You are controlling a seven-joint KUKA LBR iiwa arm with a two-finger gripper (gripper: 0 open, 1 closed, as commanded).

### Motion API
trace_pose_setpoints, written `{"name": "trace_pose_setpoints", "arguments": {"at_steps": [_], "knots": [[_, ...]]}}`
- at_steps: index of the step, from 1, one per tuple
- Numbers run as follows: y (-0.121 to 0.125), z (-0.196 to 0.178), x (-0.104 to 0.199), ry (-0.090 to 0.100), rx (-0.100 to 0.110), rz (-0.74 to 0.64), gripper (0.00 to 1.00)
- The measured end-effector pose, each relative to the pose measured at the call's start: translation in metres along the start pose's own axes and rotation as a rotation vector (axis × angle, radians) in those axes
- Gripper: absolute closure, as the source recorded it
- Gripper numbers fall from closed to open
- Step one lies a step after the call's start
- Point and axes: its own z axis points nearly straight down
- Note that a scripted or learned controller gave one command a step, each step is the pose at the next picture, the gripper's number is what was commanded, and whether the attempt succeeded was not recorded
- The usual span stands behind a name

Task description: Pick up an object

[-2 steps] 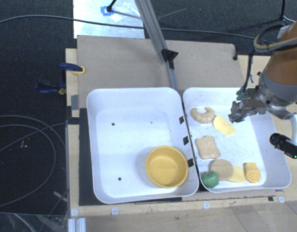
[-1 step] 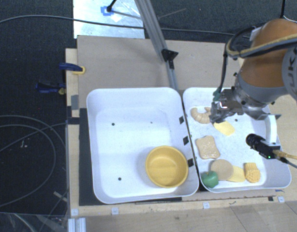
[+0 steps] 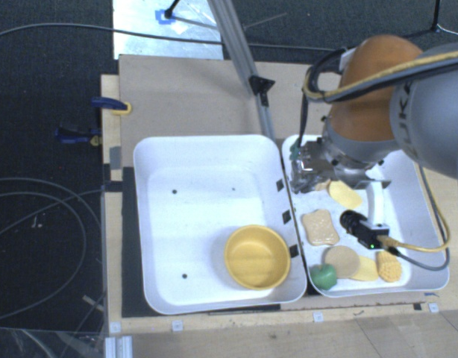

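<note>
Toast slice (image 3: 320, 227), pale yellow piece (image 3: 344, 194), tan disc (image 3: 341, 259) and green ball (image 3: 324, 276) in right bin (image 3: 408, 200). End effector (image 3: 302, 168) over its far-left corner; spread or pressed together, can't tell. Yellow bowl (image 3: 256, 256) in left bin (image 3: 192, 192), near-right corner.

Lab — clamped bench (image 3: 186, 95), floor cables (image 3: 36, 216)

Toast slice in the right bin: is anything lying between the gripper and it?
Nothing visible. The gripper is over the right bin's far end, the toast slice nearer the camera, bare floor between them. The pale yellow piece lies aside.
</note>
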Motion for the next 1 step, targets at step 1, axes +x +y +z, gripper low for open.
{"name": "trace_pose_setpoints", "arguments": {"at_steps": [1], "knots": [[0.005,0.0168,0.0514,0.0,0.0,0.001,1.0]]}}
